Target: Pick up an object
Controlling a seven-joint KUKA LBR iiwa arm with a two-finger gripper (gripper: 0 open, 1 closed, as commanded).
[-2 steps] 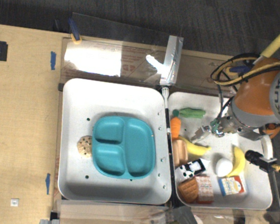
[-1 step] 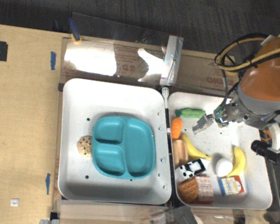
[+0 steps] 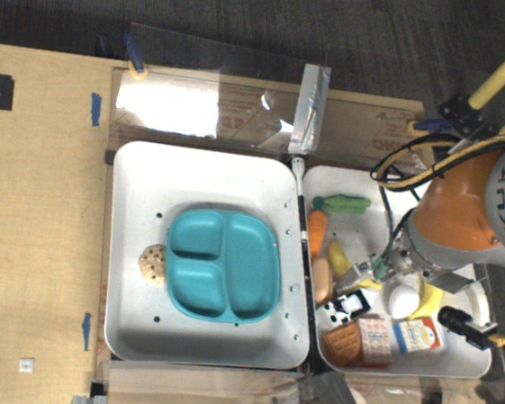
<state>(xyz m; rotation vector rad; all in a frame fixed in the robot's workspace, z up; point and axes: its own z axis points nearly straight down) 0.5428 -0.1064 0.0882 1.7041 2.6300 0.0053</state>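
We cannot make out the gripper (image 3: pixel 387 274) fingers under the arm's orange band (image 3: pixel 455 215), which also covers part of the right bin (image 3: pixel 354 183) near its right edge; the cookie (image 3: pixel 153 263) sits partly behind the teal tray (image 3: pixel 225 263)

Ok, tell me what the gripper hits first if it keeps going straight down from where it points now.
Probably the white egg-shaped item in the right bin, just below the gripper; the yellow piece lies close beside it. Depth is hard to judge from this slanted view.
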